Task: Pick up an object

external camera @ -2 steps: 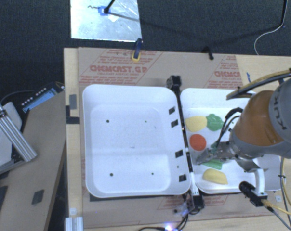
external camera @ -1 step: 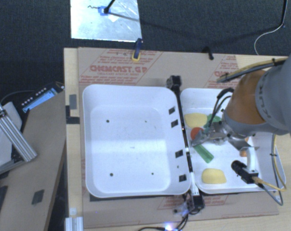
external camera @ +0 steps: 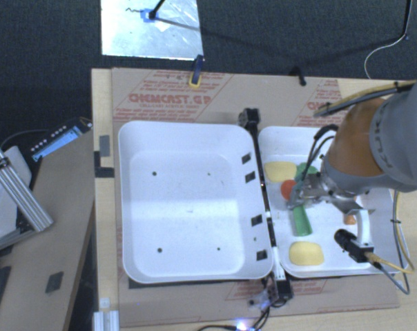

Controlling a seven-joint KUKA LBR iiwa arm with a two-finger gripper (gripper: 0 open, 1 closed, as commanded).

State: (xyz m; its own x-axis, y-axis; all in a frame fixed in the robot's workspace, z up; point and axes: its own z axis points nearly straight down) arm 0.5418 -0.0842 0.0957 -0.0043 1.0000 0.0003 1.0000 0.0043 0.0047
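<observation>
Single arm (external camera: 374,143) reaches in from the right, over the right bin (external camera: 291,134). End effector (external camera: 302,193) is low over the left half of that bin, close to the divider between the bins. Wide or narrow: cannot tell from this angle, as the wrist body hides it from above. Nothing can be confirmed as held.

Right bin contents:
- green stick-shaped object (external camera: 302,221), lying roughly near-to-far. Its near end sticks out from beneath the end effector. A green patch shows on the far side too; cannot tell whether it is the same piece.
- red object (external camera: 288,187), just left of the end effector and partly covered by it.
- pale yellow lump (external camera: 280,170), at the far left of the bin, just beyond the red object.
- second yellow lump (external camera: 306,254), near the bin's near edge, apart from the green stick.
- small orange object (external camera: 350,218), right of the green stick, under the arm's edge.

Left bin (external camera: 188,205): white floor with a few small dark dots. Black clips (external camera: 250,177) run along its right wall.

Both bins sit on the bench (external camera: 167,98), covered by a brown sheet with red print. A yellow clip (external camera: 195,80) sits at its far edge.
</observation>
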